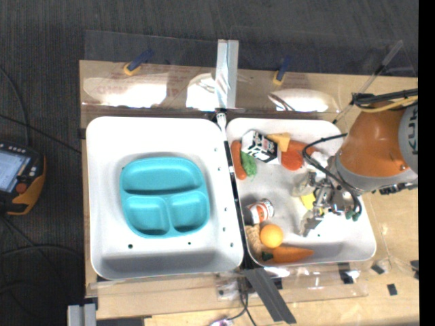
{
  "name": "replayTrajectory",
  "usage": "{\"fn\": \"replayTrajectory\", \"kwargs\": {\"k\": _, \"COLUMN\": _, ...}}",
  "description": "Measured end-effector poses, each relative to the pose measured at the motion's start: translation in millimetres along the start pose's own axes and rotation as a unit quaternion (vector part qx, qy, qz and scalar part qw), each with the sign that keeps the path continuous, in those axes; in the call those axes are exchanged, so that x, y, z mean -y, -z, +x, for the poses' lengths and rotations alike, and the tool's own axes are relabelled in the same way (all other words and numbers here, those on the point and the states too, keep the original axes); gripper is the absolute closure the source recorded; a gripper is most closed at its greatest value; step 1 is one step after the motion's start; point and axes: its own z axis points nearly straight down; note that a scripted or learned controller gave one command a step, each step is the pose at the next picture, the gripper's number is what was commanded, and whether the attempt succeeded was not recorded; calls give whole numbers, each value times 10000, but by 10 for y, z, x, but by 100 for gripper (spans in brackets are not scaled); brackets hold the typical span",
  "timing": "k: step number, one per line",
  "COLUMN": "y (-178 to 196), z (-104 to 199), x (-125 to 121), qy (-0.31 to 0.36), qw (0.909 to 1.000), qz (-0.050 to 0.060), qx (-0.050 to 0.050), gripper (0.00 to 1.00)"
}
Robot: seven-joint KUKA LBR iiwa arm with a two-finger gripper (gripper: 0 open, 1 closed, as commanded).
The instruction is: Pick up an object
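My gripper (314, 217) hangs low over the right side of the right bin (353, 246), below the arm's orange band (372, 148). A small yellow object (306, 200) lies just to its upper left, partly hidden by the wrist. Left of the gripper a small can (259, 212) lies on its side. An orange ball (271, 236) and a carrot (292, 254) rest near the bin's front wall. At the back of the bin lie a black-and-white carton (260, 147), a red round object (292, 159), a green item (248, 167) and a red-orange sausage shape (236, 161).
The left bin (102, 250) holds a teal divided tray (164, 195). A raised divider wall (231, 202) separates the two bins. Cables (319, 148) loop off the wrist over the right bin. A handheld pendant (17, 175) lies on the floor at far left.
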Motion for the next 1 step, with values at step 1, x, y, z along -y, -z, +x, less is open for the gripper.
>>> {"fn": "replayTrajectory", "kwargs": {"k": 1, "y": -11, "z": -377, "x": 60, "qy": 408, "qw": 9992, "qz": -1, "qx": -11, "gripper": 0}}
